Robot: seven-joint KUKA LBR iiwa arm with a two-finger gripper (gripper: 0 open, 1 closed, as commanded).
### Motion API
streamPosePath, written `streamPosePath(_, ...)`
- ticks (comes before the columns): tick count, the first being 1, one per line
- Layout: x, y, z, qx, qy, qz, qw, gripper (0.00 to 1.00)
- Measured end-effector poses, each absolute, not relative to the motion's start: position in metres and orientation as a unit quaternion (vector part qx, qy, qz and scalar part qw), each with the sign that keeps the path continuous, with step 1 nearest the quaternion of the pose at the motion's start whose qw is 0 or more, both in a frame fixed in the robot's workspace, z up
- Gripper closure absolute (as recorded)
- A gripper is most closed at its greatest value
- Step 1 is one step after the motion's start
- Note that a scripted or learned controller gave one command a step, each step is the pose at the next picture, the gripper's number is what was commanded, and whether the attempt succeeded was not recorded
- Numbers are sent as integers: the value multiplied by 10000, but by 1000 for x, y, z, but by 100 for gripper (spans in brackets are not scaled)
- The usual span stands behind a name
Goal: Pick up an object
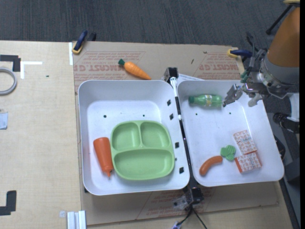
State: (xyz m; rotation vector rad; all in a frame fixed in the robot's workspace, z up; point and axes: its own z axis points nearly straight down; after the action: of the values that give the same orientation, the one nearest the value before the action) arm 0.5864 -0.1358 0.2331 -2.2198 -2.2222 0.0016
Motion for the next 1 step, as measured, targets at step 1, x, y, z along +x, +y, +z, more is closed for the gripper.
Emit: streamPosePath(1,516,-172,110,-7065,-7077,1,2,0)
